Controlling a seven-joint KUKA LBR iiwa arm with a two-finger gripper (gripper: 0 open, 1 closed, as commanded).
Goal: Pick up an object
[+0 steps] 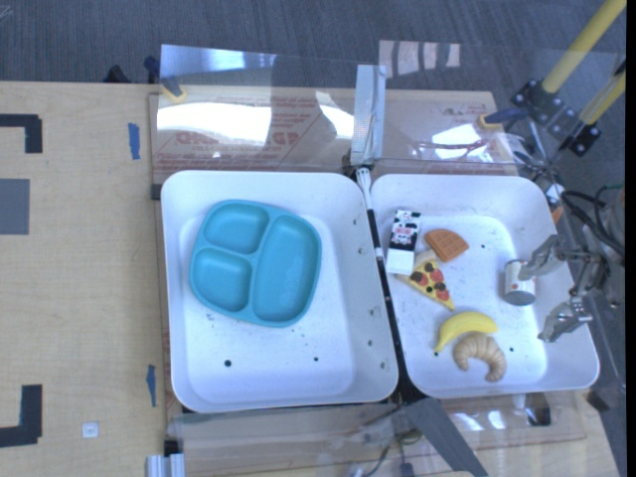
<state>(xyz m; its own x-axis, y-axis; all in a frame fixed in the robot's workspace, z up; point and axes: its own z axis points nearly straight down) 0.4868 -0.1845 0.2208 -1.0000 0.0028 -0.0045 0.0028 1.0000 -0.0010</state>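
Croissant [482, 355] and banana [464, 328] lie at the right bin's [527, 192] front. Just right, the gripper [564, 291] hovers, fingers spread, grasping nothing.

Gripper [556, 291] low at far right, metal fingers splayed apart, nothing between.

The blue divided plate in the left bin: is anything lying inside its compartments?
No. The blue divided plate lies in the left bin, and its three compartments show only bare blue surface. What the plate covers on the bin floor cannot be seen.
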